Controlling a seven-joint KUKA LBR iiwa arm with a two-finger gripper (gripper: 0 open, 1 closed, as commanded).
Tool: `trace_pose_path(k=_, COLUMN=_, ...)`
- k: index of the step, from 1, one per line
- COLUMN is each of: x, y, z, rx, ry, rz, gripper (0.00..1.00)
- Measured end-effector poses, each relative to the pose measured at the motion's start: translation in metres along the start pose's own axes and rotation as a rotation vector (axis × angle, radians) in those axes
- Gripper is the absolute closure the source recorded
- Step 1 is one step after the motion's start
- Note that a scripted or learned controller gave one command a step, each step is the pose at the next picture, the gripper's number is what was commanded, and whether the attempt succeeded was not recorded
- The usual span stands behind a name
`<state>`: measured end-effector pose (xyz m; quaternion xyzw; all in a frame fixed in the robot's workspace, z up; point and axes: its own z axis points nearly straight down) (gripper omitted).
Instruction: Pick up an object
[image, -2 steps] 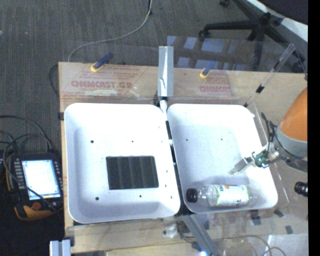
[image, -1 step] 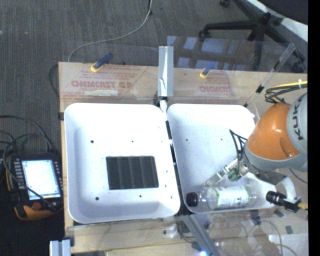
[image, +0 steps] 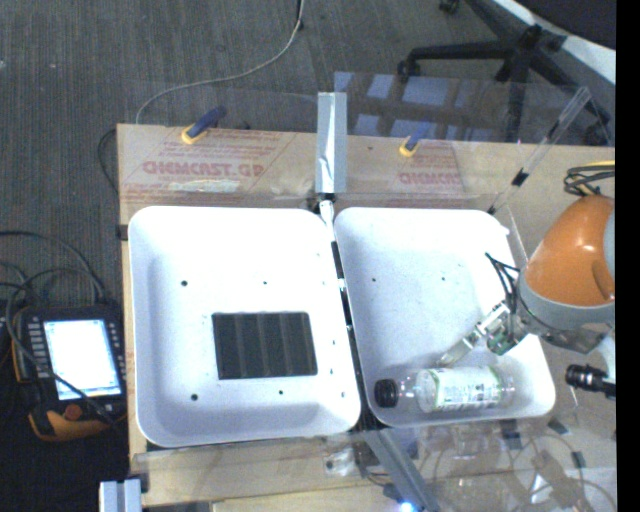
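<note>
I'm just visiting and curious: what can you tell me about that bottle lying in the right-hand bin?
The bottle looks like clear plastic, with a dark cap at its left end and a pale label with greenish print around its middle. It lies on its side along the near wall of the right bin, cap pointing toward the divider between the bins. The robot's hand is just above its right half; whether they touch is unclear.

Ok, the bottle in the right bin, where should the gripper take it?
Grip the clear bottle mid-body, across its labelled section, coming from above. It lies on its side along the right bin's near wall, cap pointing left, so the fingers should likely straddle its narrow width.
</note>
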<state>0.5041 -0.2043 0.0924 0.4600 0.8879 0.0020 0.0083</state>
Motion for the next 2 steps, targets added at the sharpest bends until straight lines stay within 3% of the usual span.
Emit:
trace_pose_path(k=1, x=-0.023, y=0.002, z=-0.027, rx=0.014, ry=0.011, rz=0.327, gripper=0.00)
trace_pose_path(k=2, x=0.009, y=-0.011, z=-0.001, rx=0.000, ry=-0.006, rz=0.127, gripper=0.00)
